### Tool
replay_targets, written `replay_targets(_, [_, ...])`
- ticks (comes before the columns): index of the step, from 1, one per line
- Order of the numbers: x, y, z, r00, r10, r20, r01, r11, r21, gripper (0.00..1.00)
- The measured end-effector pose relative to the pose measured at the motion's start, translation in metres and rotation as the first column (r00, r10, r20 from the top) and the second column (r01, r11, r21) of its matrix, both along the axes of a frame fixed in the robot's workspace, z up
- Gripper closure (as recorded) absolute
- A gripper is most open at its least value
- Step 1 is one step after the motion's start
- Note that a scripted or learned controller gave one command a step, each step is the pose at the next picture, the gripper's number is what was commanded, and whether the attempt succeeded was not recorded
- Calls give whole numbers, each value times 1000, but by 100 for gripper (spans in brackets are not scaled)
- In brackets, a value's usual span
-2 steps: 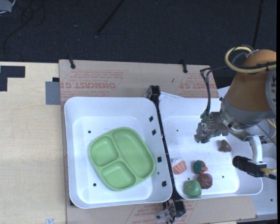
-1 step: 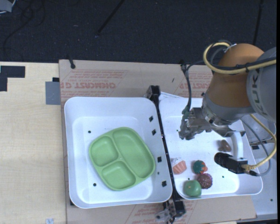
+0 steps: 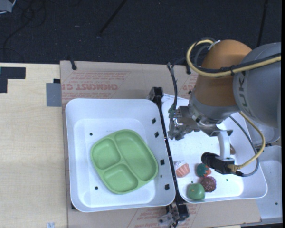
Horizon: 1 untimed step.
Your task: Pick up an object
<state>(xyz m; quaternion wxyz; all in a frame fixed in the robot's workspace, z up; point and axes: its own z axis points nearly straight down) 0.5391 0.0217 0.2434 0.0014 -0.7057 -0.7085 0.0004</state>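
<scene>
Over the right bin (image 3: pixel 256 186), the end effector (image 3: pixel 176 127) hangs near the divider, its grip state impossible to tell; small objects cluster at the near edge, a green ball (image 3: pixel 196 192) and dark red ball (image 3: pixel 209 184) touching, likely targets; the green divided plate (image 3: pixel 124 161) lies in the left bin (image 3: pixel 80 113).

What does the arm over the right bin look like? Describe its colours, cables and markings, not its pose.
The arm has a glossy grey shell with a rounded orange band above the wrist and dark lettering on the grey casing. A yellow cable loops over the orange part, and another runs down the right side. Thin black wires hang beside it. The wrist end is bare grey metal with a white bracket and a black fitting.
</scene>
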Motion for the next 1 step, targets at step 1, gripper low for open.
replay_targets(1, [-6, 51, -4, 1000, 0, -2, 0, 1000, 0, 100])
